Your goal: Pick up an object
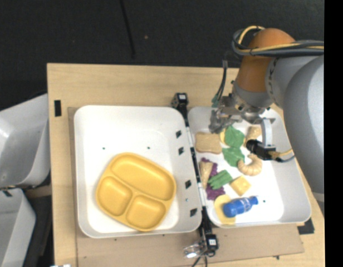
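Green leafy toy (234,137) is lying in the far part of the right bin (291,204), just under the gripper (238,117). Beside it, to the left, a tan bread-like piece (207,143); to the right, a croissant-shaped piece (253,166). Nearer in: purple bits (215,192), a yellow block (240,186), a blue bottle (239,206) lying on a yellow disc (224,214).

Gripper is hovering low over the far cluster, arm (260,71) reaching in from the right. State of the jaws: cannot tell, wrist hiding them. Nothing seen held.

Judging the step as approach, grasp not yet made. Next move is calling for a clean descent on one piece, crowded neighbours being the risk.

Left bin (88,127) is carrying a yellow divided tray (136,190). Both bins are sitting on a pale wood counter (121,82); dark floor beyond.
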Controlling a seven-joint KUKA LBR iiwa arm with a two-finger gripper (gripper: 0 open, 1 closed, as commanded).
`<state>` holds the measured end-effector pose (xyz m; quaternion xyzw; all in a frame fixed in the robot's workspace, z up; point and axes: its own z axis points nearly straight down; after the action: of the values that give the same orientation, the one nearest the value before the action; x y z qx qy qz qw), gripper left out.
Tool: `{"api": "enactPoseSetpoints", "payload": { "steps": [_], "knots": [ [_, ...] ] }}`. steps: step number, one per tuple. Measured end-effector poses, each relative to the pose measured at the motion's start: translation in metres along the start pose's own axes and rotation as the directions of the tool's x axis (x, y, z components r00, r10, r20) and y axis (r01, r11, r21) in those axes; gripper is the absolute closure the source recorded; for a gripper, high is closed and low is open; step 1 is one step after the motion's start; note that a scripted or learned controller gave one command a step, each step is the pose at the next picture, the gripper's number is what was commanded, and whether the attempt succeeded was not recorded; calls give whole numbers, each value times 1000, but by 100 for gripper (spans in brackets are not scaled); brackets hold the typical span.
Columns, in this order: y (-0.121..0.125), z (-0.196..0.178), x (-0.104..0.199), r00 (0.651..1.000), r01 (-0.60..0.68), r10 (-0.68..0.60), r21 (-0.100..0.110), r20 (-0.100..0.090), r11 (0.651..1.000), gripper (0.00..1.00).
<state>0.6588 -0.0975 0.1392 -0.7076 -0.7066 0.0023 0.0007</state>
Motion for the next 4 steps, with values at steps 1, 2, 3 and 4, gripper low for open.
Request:
{"api": "enactPoseSetpoints", "payload": {
  "steps": [1, 2, 3, 4],
  "knots": [
    [-2, -17, 8, 1000, 1, -1, 1, 0, 1000, 100],
    [-7, -30, 13, 1000, 1, -1, 0, 0, 1000, 100],
    [-69, 44, -9, 1000, -2, 2, 5, -2, 1000, 100],
    [-65, 40, -7, 1000, 0, 0, -3, -3, 1000, 0]
  ]
}}
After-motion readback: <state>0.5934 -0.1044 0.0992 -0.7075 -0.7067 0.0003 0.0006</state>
